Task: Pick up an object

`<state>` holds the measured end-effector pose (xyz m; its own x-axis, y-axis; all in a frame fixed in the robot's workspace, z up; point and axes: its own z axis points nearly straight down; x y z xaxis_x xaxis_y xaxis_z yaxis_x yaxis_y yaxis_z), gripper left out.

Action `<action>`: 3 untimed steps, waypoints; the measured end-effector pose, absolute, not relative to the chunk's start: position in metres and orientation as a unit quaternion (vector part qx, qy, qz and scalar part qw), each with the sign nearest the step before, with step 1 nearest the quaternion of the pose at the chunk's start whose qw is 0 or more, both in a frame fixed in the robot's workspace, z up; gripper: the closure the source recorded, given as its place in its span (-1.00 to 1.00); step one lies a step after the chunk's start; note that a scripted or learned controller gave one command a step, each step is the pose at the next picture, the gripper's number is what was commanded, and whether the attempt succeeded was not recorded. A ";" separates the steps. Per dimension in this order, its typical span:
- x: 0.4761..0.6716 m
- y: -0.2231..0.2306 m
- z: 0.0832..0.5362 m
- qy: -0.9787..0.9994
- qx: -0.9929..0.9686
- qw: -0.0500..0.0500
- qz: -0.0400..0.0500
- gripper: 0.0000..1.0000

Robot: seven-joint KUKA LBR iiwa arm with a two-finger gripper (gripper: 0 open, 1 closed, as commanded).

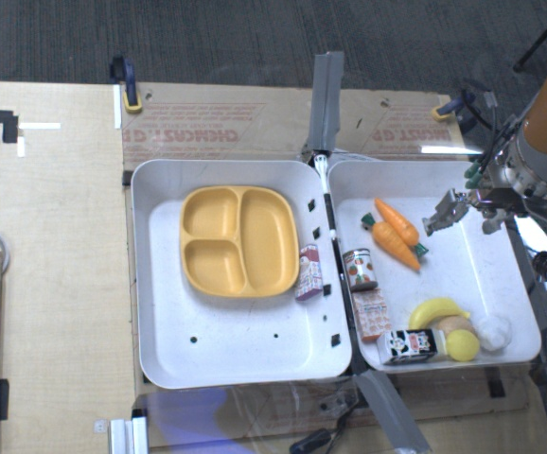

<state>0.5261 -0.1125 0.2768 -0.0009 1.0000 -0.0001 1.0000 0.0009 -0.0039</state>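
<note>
A: Carrots (pixel 397 232), upper middle of right bin (pixel 501 282), lying side by side, touching. Long axes slanted from upper left to lower right.

B: Claw (pixel 447 211) where?

A: Just right of carrots and slightly higher, over same bin, reaching in from right. Holding nothing. Whether spread or closed: cannot tell, too small and blurred.

B: So next move probably leftward and down, with grip set across that slant rather than along it.

A: Likely. Other candidates farther off: can (pixel 359 270) by left wall, carton (pixel 411 345), banana (pixel 437 311), lemon (pixel 462 345) near bottom edge.

B: Any writing?

A: Mirrored print on cardboard (pixel 221 126) behind bins, not legible with confidence. Can and carton labels too small to read. Yellow tray (pixel 238 241) in left bin (pixel 245 348), unmarked.
</note>
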 end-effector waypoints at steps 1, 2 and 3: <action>0.551 -0.117 0.171 -0.692 -0.722 0.002 0.002 -1.00; 0.576 -0.101 0.094 -0.678 -0.735 -0.003 -0.001 -1.00; 0.576 -0.102 0.102 -0.677 -0.736 -0.001 0.000 1.00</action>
<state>0.5755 -0.1022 0.1021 0.0841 0.9965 -0.0015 0.9965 -0.0841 0.0019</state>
